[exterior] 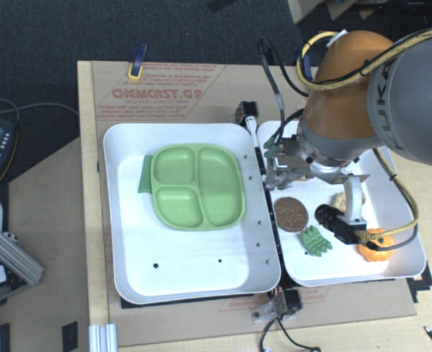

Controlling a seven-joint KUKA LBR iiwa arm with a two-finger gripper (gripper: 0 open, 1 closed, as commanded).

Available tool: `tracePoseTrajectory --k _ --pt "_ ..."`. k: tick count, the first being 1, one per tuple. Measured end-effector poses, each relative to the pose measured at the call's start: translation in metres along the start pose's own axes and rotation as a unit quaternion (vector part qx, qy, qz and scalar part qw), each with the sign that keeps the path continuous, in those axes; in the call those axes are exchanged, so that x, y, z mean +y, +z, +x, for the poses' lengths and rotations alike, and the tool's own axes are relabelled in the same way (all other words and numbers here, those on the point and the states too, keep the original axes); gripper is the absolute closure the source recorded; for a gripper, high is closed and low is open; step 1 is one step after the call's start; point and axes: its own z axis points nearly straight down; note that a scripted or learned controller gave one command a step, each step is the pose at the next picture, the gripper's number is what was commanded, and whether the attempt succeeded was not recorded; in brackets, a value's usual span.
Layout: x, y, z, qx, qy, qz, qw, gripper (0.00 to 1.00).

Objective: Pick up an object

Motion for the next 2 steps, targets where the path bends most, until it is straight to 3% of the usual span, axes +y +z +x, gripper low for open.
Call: tracePoseTrajectory --k 2 --pt "0.0135 0.0047 0.0065 -0.001 0.001 -0.003 1.0000 1.00"
